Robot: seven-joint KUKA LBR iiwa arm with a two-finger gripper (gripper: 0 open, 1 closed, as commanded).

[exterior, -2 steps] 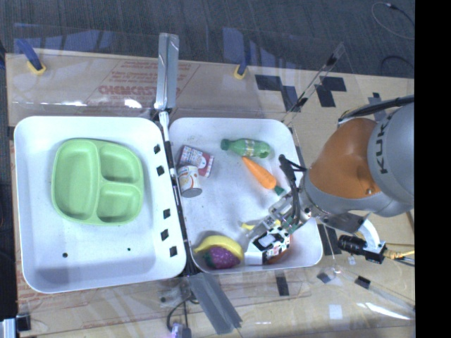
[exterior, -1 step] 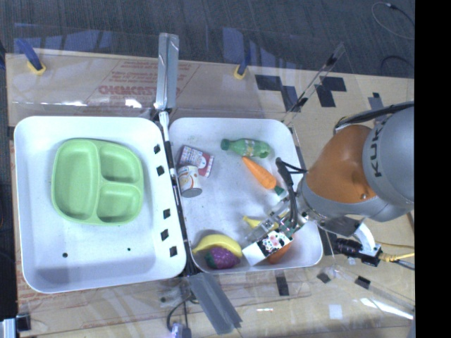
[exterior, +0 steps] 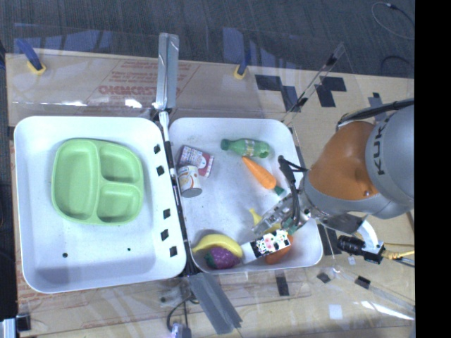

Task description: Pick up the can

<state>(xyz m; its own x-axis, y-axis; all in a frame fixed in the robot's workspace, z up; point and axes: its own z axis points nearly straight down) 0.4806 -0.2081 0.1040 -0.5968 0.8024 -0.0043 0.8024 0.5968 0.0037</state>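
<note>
The can, white and red, lies on its side in the right bin, close to that bin's left wall. My gripper hangs low over the bin's lower right part, well to the right of the can and apart from it. It is just above a white box with coloured dots. Nothing of the can is between its fingers.
The right bin also holds a green bottle, a carrot, a banana, a purple fruit and a red-orange item under the box. A green divided plate sits in the left bin.
</note>
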